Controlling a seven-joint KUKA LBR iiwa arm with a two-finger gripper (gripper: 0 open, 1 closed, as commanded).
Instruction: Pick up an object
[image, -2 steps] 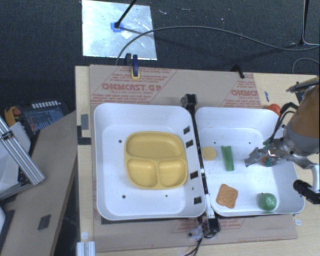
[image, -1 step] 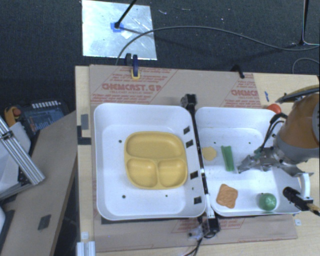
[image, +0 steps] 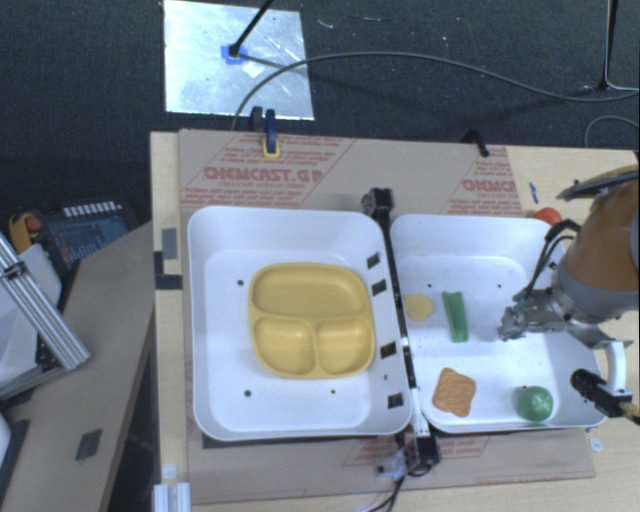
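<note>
- While the arm reaches in from the right, nearest the camera in the right bin (image: 480, 235) sit two things along its front wall: an orange, toast-like piece (image: 454, 391) towards the left and a green ball (image: 535, 403) towards the right.
- And there's the gripper (image: 516, 322), low over the right bin's floor, above and a little left of the green ball, clear of it.
- How far its fingers stand apart I cannot tell; they show as a small grey cluster, and nothing is seen between them.
- Just to the gripper's left, a green stick (image: 455, 316) lies on the floor, running near-to-far, close by but not touching.
- Left again, beside the stick, a pale yellow round piece (image: 419, 307) rests near the divider between the bins.
- So the pickable pieces all lie in the right bin: two to the gripper's left, two nearer the camera.
- Over in the left bin (image: 215, 300), a yellow divided tray (image: 308, 319) sits in the middle, one long compartment at the far side, two smaller ones at the near side.
- Behind the gripper the grey wrist rises into the orange band (image: 605, 250) at the right edge.
- Farther back, both bins rest on a brown cardboard sheet (image: 330, 170) with red lettering.
- Farthest of all, a shiny foil square (image: 200, 60) lies on the dark floor.
</note>
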